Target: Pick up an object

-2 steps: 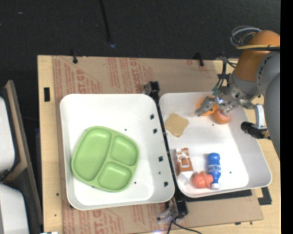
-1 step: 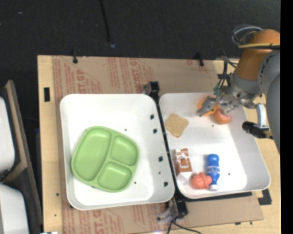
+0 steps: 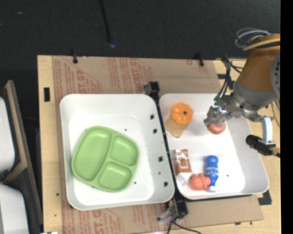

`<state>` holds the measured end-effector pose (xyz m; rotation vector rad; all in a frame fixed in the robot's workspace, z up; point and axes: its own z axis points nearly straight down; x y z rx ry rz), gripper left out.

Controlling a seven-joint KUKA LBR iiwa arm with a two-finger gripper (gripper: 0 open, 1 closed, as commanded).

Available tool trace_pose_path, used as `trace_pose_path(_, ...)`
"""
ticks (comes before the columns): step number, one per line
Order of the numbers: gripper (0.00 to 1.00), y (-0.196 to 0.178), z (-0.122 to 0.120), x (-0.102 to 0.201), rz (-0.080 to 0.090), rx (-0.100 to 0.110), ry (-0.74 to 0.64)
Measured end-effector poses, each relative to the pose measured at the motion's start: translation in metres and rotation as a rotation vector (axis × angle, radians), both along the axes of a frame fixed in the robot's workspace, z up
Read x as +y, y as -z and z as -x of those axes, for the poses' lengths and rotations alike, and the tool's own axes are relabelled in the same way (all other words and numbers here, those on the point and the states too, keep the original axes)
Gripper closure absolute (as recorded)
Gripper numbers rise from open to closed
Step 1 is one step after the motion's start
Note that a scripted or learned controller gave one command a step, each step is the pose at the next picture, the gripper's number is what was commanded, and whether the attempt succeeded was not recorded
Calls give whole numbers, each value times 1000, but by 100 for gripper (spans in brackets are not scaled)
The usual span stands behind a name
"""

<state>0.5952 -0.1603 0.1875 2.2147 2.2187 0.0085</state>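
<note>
The left bin (image 3: 68, 130) holds a green divided plate (image 3: 105, 158), lying flat. The right bin (image 3: 254, 174) holds an orange pumpkin toy (image 3: 181, 113) resting on a tan piece (image 3: 174, 128), a small brown-and-white packet (image 3: 182, 161), a blue bottle (image 3: 212, 168) lying with its long axis running toward the near edge, and a pink lump (image 3: 199, 182) touching the bottle's lower end. Near the far right of this bin sits a small reddish round thing (image 3: 216, 127). The arm reaches in from the right, wrist bent downward, and the gripper (image 3: 217, 119) stands directly over that reddish thing, touching it. Whether its fingers are apart or together cannot be told.
</note>
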Motion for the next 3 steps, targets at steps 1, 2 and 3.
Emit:
trace_pose_path(1,100,-46,4,84,-2,3,-5)
trace_pose_path(2,100,-78,-34,156,-2,5,-4)
trace_pose_path(3,100,-76,-74,224,-2,9,-3)
